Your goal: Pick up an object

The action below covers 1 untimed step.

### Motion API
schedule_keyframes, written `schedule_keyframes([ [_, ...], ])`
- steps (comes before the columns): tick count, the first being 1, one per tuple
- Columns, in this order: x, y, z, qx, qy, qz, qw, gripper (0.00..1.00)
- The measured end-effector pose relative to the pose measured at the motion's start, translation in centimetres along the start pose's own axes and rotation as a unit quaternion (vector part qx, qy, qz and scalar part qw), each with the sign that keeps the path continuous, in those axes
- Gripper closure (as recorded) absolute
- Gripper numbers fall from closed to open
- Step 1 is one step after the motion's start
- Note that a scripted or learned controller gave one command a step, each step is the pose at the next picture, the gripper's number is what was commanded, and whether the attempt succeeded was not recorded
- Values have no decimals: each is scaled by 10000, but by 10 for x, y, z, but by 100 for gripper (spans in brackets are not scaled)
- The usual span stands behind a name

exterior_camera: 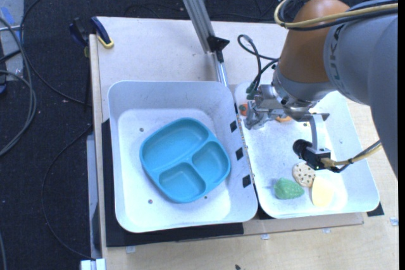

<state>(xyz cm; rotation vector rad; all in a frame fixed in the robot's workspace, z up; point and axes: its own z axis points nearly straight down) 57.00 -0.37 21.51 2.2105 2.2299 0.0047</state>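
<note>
While one blue divided tray (pixel 184 159) fills the left bin (pixel 126 104), three small items sit right of it: a green piece (pixel 288 189), a tan cookie (pixel 304 174) and a yellow piece (pixel 322 193); the gripper (pixel 261 112) hangs above them, its opening impossible to tell.

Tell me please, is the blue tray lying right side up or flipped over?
Right side up: the blue tray shows three hollow compartments facing upward in the left bin.

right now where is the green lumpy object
In the camera view, the green lumpy object lies in the right white bin, near its front edge, just left of the pale yellow piece and below the tan dotted piece.
</note>
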Motion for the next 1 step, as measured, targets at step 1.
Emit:
schedule_keyframes([
  [1, 49, 30, -16, -6, 6, 4, 10000, 100],
])
